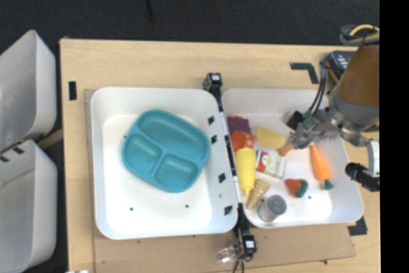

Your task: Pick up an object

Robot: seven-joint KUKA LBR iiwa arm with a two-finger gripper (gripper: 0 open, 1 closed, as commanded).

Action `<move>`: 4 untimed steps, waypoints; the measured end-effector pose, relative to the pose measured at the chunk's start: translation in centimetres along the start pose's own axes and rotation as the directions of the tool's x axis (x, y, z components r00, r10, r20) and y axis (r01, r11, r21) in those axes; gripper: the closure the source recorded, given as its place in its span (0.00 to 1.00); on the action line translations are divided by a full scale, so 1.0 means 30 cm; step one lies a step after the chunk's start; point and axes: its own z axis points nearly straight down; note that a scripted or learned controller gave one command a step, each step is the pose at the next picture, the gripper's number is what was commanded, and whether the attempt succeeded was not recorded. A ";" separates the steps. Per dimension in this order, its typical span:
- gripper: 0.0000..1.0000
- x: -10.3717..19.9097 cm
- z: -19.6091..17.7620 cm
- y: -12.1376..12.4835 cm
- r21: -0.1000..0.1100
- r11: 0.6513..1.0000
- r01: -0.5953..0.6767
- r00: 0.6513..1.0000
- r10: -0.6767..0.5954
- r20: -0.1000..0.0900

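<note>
Camera view, from above the bench: my gripper (pixel 300 137) hangs low in the right-hand white bin (pixel 291 99), right of centre in the frame, with my grey arm and its orange band (pixel 361 77) reaching in from the right edge. Whether anything sits between my fingertips I cannot tell; they are a dark blur against the bin floor, and nothing is plainly held.

Closest to me is the orange plastic carrot with a green tip (pixel 320 164), just to the lower right of my gripper, its long axis running from upper left to lower right. A small pale yellow block (pixel 270 136) lies just to my left, and a white printed packet (pixel 271 163) sits below it.

Further left, along the divider, a yellow bottle-shaped toy (pixel 245 167) stands lengthwise, with red and purple pieces (pixel 239 131) above it. A red strawberry-like toy (pixel 296 187) and a grey round lid (pixel 275 206) lie toward the lower edge.

Open floor lies in the bin's upper part and lower right corner; the near wall is close on my right. In the left bin (pixel 102 156) rests a teal sectioned plastic tray (pixel 166 150), well apart.
</note>
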 end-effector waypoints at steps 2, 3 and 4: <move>1.00 0.001 -0.203 -0.019 0.005 1.000 0.003 1.000 -0.003 -0.002; 1.00 0.187 -0.233 -0.060 0.006 1.000 0.004 1.000 -0.004 -0.004; 1.00 0.369 -0.248 -0.124 0.007 1.000 0.005 1.000 -0.005 -0.005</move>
